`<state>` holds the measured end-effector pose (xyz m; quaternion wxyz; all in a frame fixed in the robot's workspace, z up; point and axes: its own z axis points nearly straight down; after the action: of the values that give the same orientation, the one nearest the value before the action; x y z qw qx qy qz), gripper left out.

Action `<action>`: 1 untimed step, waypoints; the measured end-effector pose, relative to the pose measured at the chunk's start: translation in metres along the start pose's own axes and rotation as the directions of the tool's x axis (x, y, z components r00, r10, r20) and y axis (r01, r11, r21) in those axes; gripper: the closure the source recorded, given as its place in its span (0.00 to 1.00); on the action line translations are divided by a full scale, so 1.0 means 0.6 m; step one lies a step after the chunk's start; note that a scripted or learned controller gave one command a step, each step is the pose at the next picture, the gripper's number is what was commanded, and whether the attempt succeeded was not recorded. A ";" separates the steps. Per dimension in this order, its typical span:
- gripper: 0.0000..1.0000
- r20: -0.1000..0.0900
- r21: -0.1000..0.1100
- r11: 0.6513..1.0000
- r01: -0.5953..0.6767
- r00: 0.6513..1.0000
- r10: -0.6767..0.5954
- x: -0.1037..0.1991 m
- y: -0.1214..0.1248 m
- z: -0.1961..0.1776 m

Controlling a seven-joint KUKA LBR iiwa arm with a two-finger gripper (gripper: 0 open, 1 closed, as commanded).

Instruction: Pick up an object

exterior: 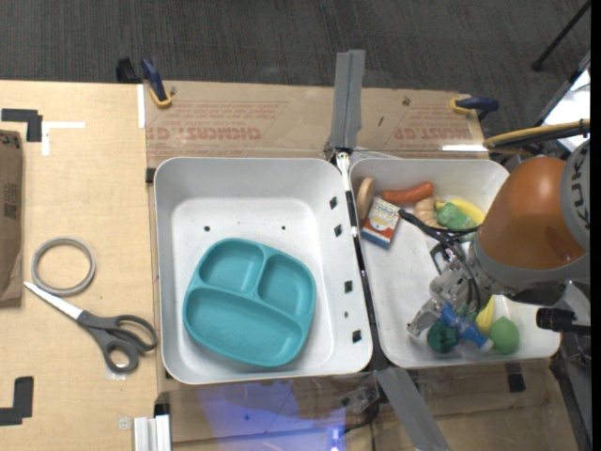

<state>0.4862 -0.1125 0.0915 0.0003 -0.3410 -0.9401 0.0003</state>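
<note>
My gripper (439, 314) hangs low over the near part of the right bin (399, 280), below the orange band of the arm (531, 216). Its tip is right at a cluster of toys: a blue piece (462, 331), a dark green piece (440, 340), a light green ball (505, 336) and a yellow piece (485, 314). I cannot tell whether it touches any of them. At the bin's far end lie a red sausage (413, 194), a small white and blue carton (380, 222) and a yellow-green toy (457, 214).
A teal divided plate (249, 301) lies in the left bin (178, 205). On the bench to the left are scissors (103, 325) and a tape roll (63, 264). Blue clamps (155, 81) hold the cardboard behind the bins.
</note>
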 end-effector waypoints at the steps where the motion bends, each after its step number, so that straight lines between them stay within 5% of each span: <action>1: 0.00 0.004 -0.002 0.994 0.112 0.994 -0.112 -0.131 0.140 -0.002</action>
<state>0.6007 -0.0985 0.0928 -0.0020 -0.2876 -0.9577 0.0000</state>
